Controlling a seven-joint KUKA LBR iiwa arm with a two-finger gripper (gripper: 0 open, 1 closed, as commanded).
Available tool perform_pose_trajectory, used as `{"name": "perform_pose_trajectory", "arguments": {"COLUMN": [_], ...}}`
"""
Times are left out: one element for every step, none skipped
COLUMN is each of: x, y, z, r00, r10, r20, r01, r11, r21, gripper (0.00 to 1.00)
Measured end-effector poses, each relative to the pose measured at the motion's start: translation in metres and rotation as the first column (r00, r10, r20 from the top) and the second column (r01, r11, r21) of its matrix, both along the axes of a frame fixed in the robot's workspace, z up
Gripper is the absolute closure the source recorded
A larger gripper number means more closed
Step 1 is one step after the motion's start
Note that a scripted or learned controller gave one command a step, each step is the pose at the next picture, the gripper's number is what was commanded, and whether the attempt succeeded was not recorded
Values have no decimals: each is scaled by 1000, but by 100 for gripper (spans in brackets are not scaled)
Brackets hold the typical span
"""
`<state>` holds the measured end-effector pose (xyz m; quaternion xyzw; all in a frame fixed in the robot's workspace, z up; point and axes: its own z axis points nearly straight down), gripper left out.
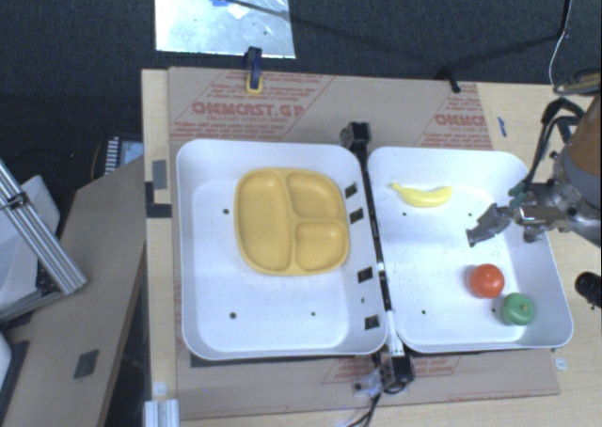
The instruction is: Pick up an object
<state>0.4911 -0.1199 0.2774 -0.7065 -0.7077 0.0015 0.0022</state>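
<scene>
The left shallow white bin (202,256) holds a yellow plastic plate with three compartments (291,221), lying flat near its middle. In the right shallow white bin (414,322), a small yellow banana-shaped toy (422,195) lies near the far rim. Nearer the front right sit a red round tomato-like toy (486,280) and, just beside it, a green round toy (516,308). The grey two-finger gripper (489,227) hovers above that bin, between banana and tomato, holding nothing; how wide it stands, I cannot tell.
</scene>
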Motion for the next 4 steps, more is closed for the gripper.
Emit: {"name": "perform_pose_trajectory", "arguments": {"x": [1,6,6,10], "y": [0,8,12,14], "z": [3,-55,-118,-161], "r00": [1000,1000,1000,1000], "r10": [2,0,-1,-1], "r20": [7,2,1,2], "r01": [-2,0,1,1], "r11": [1000,1000,1000,1000], "r21": [-1,0,0,0], "gripper": [0,0,0,0]}}
